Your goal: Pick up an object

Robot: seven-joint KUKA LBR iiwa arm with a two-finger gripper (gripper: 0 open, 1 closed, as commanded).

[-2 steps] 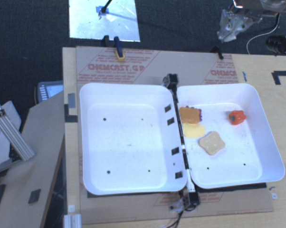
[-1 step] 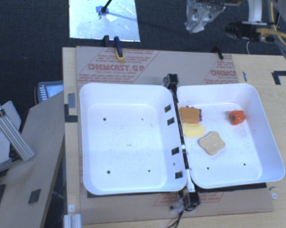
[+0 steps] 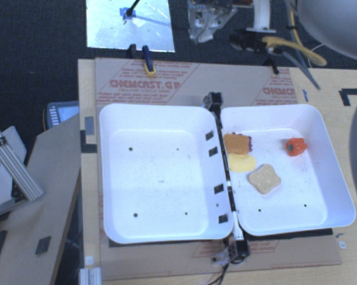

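- The tool [image 3: 207,18] hangs high beyond the bins; I cannot tell its state.
- The small red-orange round object [image 3: 295,146] lies apart in the right white bin [image 3: 330,186].
- Better to descend straight, centred over it.

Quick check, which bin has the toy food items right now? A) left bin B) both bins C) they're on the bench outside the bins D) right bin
D: the toast slice, yellow piece, orange waffle-like piece and red-orange pepper all lie in the right bin.
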